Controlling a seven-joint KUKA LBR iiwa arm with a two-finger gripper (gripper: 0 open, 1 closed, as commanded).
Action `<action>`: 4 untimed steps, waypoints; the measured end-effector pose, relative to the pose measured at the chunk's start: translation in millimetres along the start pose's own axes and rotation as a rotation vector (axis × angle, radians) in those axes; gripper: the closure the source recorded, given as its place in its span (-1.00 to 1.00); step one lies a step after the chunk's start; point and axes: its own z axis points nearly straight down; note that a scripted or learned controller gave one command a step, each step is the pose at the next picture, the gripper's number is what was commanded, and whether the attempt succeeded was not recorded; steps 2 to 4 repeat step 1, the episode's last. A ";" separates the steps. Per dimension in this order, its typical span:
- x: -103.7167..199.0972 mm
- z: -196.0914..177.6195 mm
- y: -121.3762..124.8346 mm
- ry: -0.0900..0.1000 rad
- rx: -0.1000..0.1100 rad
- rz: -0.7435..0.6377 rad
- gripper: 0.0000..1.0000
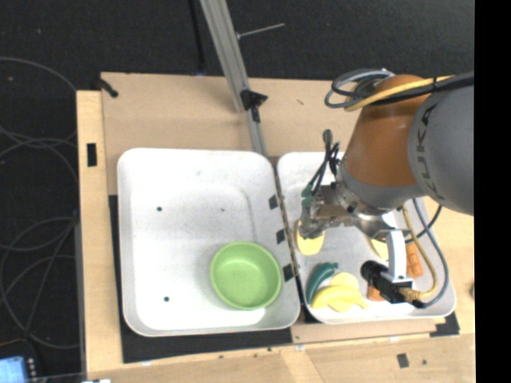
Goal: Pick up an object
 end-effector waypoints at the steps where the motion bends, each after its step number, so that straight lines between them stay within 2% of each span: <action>1: 54.6 -8.9 4.1 0.001 0.001 -0.006 1.00; 4: 54.6 -8.9 4.1 0.001 0.001 -0.006 1.00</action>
